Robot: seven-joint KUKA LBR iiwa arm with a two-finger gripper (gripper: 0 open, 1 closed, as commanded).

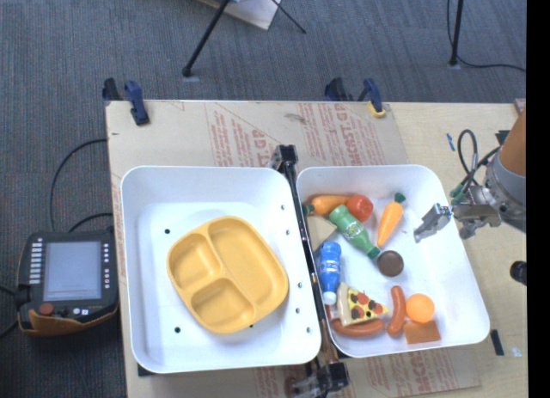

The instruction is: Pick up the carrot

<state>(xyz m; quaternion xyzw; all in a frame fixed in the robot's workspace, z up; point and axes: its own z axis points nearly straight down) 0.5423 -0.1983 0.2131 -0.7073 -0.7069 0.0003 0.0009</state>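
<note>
The carrot (388, 222) is small and orange with a green top. It lies tilted in the upper middle of the right bin (460, 276), next to a green bottle (353, 229). My gripper (451, 220) hovers over the bin's right rim, a short way right of the carrot and apart from it. Its fingers (430, 223) stand open with nothing between them. The grey arm with its orange band (514, 154) comes in from the right edge.
The right bin also holds an orange and red vegetable (342, 206), a blue bottle (328, 265), a brown ball (390, 262), a pizza slice (361, 304), sausages (395, 312) and an orange ball (419, 308). The left bin (146, 207) holds a yellow divided plate (226, 273).
</note>
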